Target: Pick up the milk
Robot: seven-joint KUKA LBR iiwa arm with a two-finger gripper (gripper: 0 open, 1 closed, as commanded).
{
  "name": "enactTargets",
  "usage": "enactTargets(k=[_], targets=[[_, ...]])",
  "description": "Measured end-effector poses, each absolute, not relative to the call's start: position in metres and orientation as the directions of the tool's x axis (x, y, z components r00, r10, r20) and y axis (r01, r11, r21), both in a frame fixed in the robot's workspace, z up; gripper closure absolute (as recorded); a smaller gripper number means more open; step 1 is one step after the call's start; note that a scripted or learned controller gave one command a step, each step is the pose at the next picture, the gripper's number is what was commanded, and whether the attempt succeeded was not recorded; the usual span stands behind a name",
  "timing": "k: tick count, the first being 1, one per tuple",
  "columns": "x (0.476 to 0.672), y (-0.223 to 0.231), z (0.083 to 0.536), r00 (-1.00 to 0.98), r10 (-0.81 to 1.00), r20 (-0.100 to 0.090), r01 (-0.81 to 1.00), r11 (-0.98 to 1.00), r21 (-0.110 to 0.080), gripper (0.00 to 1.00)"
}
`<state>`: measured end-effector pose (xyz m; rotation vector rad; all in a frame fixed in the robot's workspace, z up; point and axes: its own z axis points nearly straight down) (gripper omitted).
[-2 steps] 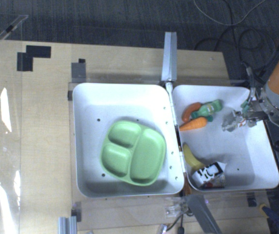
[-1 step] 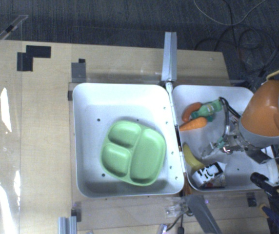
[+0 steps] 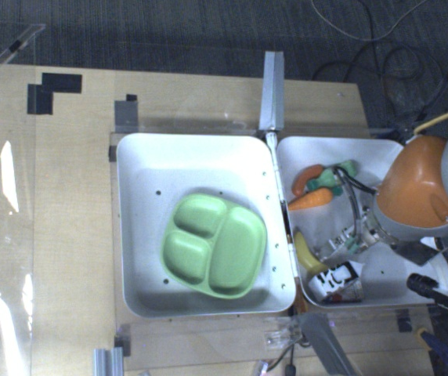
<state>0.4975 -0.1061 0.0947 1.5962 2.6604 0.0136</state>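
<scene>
Right bin crowded, left bin roomier

In the right bin (image 3: 381, 149), carrot (image 3: 312, 200), banana (image 3: 308, 255) and milk (image 3: 339, 278) crowd its left half; the arm (image 3: 421, 188) covers the frame's right. Around the green tray (image 3: 214, 245), left-bin floor lies open.

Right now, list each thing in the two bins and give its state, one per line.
Green tray: flat in the left bin, right side up.
Carrot: lying on its side, right bin, near the divider.
Banana: lying by the divider, right bin.
Milk carton: lying in the right bin's near part, not lifted.
Gripper: low in the right bin, just above the milk carton.
</scene>
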Motion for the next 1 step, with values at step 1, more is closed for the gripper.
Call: enactTargets(k=[1], targets=[[0.4975, -0.1060, 0.0947, -0.470, 0.882, -0.029, 0.882, 0.471, 0.028, 0.00]])
